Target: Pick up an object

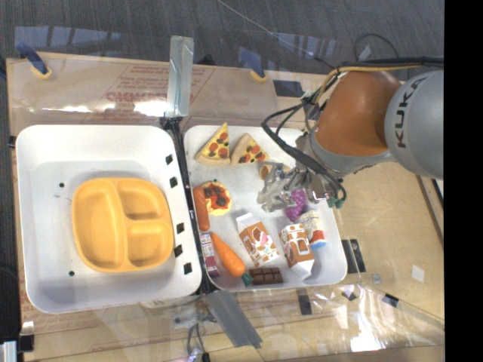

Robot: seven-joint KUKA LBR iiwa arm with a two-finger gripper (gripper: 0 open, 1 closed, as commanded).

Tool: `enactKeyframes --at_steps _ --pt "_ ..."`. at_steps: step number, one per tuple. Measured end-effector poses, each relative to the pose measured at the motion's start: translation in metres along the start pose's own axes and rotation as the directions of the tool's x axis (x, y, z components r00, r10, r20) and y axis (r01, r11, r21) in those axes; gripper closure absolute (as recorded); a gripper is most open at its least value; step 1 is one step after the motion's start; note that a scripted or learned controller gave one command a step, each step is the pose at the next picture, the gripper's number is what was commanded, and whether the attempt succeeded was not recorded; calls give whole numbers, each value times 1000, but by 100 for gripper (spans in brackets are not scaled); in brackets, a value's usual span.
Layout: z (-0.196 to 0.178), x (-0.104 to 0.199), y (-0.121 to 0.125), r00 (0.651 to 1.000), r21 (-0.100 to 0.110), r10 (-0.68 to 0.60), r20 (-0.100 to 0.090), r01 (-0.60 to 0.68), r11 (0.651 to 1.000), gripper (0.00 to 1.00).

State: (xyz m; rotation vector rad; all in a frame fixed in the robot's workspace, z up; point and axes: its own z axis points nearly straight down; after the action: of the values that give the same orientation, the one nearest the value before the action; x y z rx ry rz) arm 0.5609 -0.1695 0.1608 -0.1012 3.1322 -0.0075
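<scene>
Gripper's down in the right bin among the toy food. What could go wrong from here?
1. Crowding: the gripper sits among tightly packed items, with a purple piece right beside it and cartons just below. It may nudge or pinch two things.
2. The right bin wall is close; a swept item could jam against it.
3. Cables loop near the wrist and might snag.
</scene>
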Motion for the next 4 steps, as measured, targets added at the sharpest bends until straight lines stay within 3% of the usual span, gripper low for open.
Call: enactKeyframes --at_steps 1,2,3,4 --pt "3 1 3 1000 -4 -4 -5 4 1000 0" --pt "39 49 32 1000 -7 4 -10 -4 1000 0" --pt "68 69 70 997 -5 72 -5 -72 997 0" --pt "68 17 71 983 -3 181 -7 -181 983 0"
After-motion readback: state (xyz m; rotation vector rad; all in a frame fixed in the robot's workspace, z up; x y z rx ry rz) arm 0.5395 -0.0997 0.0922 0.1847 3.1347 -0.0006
